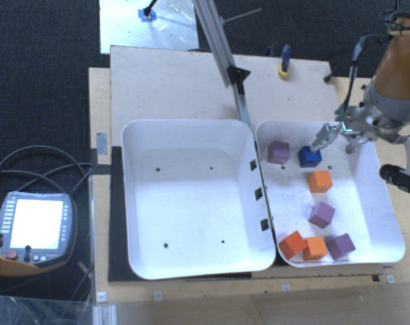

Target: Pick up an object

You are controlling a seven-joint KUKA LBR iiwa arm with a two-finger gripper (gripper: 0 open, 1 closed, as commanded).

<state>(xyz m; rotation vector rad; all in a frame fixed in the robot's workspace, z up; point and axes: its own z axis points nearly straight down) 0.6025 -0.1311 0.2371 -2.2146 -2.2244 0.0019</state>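
Crowded together in the right bin [388,212], seven blocks lie loose: a purple block [279,152] near the top left, a blue block [309,157] just beside it, an orange block [319,181] below, another purple block [321,214], then a red-orange block [293,244], a small orange block [314,248] and a dark purple block [340,246] clustered along the near rim. The left bin [191,137] sits alongside. The arm [398,80] leans in from the right, wrist tilted leftward, its gripper [321,141] just above the blue block; whether it is parted or closed cannot be told.
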